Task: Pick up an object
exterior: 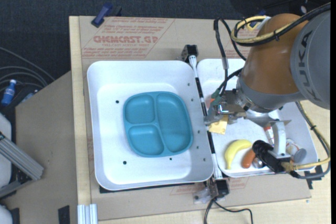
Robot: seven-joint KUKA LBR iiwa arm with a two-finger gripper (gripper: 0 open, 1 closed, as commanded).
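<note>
**Robot arm low over the right bin**

Camera view: Two white bins sit side by side on a tabletop. The left bin holds a teal divided plate, lying flat at its middle. The arm's wrist reaches down into the right bin, its gripper near the bin's left wall, just above a pale yellow piece. Whether the jaws are open or closed cannot be told. A banana lies near the front wall beside an orange object.
</note>
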